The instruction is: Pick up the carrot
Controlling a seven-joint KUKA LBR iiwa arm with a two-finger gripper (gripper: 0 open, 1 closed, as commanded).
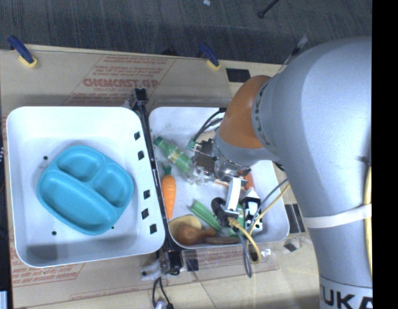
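STEP: approach judged under way, carrot (168, 195) not yet grasped | CARROT: seen flat in right bin (180, 111), along its left wall | TOOL (202, 163): positioned over green bottle (173, 152), near carrot's leafy end; opening could not be told | NEXT: leftward shift, alignment across carrot, and descent required.

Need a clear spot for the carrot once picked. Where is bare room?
Left bin: bare floor between its far wall and the blue plate, plus a strip along the near wall. Right bin is crowded: carrot, bottle, the arm overhead.
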